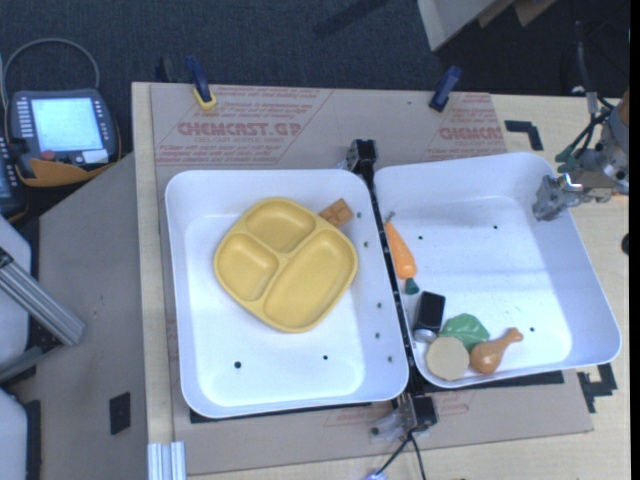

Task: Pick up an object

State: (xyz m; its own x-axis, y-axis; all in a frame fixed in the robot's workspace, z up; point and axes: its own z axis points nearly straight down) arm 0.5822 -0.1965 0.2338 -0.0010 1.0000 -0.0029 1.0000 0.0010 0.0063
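Carrot [400,252] is lodged along the right bin's [590,298] left wall (beside other toys), well apart from the gripper [553,196] at the far rim; its spread cannot be told.

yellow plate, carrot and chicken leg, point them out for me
yellow plate [286,264], camera view, on the ridge where its three sections meet
carrot [400,251], camera view, middle of its orange body
chicken leg [490,353], camera view, on the thick meaty end
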